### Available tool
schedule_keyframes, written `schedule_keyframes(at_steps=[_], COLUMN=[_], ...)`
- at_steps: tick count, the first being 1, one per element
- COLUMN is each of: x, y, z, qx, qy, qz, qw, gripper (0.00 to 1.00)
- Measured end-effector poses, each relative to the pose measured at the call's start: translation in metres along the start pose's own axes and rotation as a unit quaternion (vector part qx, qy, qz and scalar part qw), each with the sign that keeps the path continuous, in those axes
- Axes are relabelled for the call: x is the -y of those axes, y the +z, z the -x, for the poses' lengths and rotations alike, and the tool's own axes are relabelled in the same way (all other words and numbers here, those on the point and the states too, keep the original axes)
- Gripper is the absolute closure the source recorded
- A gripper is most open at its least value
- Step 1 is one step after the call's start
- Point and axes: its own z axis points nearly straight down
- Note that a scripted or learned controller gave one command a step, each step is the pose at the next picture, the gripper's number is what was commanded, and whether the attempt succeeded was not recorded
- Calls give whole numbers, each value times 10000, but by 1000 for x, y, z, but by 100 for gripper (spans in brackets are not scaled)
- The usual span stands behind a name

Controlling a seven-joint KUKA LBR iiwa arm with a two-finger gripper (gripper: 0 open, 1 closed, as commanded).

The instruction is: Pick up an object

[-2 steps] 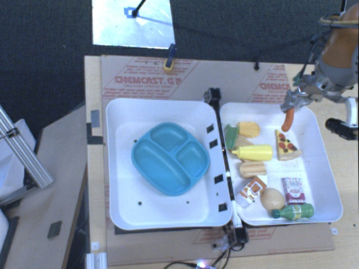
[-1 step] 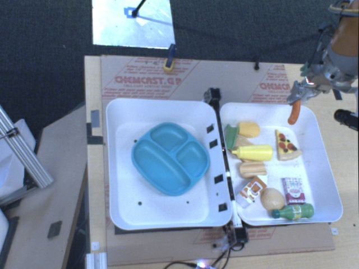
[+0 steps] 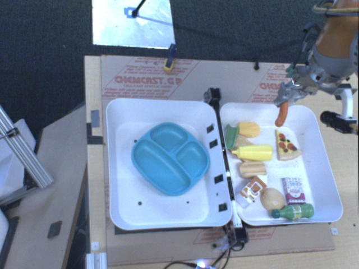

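A: Is the gripper [image 3: 287, 96] carrying anything?
B: Its jaws pinch the top end of an orange sausage [image 3: 281, 115], dangling over the right bin [image 3: 322, 150].
A: Risk?
B: Such a slim hold could slip; it'd drop back among the toys.

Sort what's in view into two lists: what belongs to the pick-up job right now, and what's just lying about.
In the job:
- gripper, above the right bin's far edge
- orange sausage, hanging from its jaws

Lying about:
- pizza slice, yellow bottle, corn, bread roll, potato, green bottle, red carton
- blue tray in the left bin
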Motion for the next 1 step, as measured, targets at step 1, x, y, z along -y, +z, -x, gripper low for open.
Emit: schedule_keyframes(at_steps=[1], x=[12], y=[0], z=[-63], qx=[-10], qy=[-9], qz=[-5], qw=[10000], gripper=[100])
